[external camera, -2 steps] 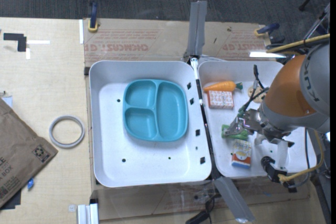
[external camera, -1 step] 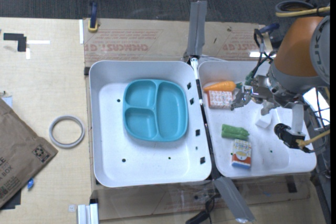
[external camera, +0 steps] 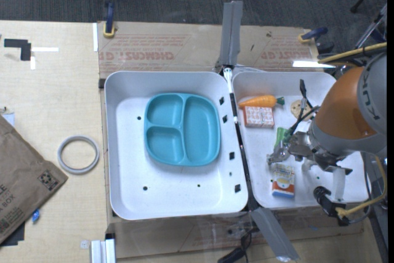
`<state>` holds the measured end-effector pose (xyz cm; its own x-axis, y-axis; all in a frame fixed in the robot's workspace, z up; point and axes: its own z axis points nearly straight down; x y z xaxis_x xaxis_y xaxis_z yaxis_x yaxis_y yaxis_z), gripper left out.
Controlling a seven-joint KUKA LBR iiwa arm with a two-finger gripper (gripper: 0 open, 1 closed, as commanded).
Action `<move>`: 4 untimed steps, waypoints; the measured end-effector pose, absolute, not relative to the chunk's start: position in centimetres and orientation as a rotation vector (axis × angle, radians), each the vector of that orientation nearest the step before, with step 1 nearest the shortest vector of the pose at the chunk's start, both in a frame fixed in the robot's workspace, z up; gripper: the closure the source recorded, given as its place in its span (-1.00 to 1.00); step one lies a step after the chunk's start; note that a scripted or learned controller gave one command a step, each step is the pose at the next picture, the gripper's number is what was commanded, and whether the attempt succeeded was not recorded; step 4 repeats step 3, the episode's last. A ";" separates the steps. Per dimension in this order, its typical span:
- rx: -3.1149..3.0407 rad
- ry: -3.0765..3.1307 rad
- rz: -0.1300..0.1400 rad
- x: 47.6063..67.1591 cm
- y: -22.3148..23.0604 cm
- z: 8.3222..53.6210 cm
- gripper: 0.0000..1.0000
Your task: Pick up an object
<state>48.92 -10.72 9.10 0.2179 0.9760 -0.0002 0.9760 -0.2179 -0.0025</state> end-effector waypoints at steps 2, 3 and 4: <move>-2.350 -2.083 0.003 47.7 -14.6 10.2 -1.00; -2.350 -2.082 0.003 47.7 -14.6 10.2 -1.00; -2.350 -2.082 0.003 47.7 -14.6 10.2 -1.00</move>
